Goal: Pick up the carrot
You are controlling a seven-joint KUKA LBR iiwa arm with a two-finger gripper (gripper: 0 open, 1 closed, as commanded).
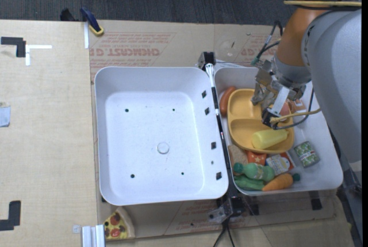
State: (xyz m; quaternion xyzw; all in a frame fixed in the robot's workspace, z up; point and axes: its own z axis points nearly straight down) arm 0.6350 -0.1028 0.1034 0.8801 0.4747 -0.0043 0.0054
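You see the arm (339,61) entering from the right edge of the frame, its broad grey link filling the upper right. The orange band (294,30) sits at upper right, just above the grey wrist (290,70). Below the wrist, the gripper (270,110) points down and toward the left, in the right-centre of the frame. A thin cable loops off the wrist's right side.
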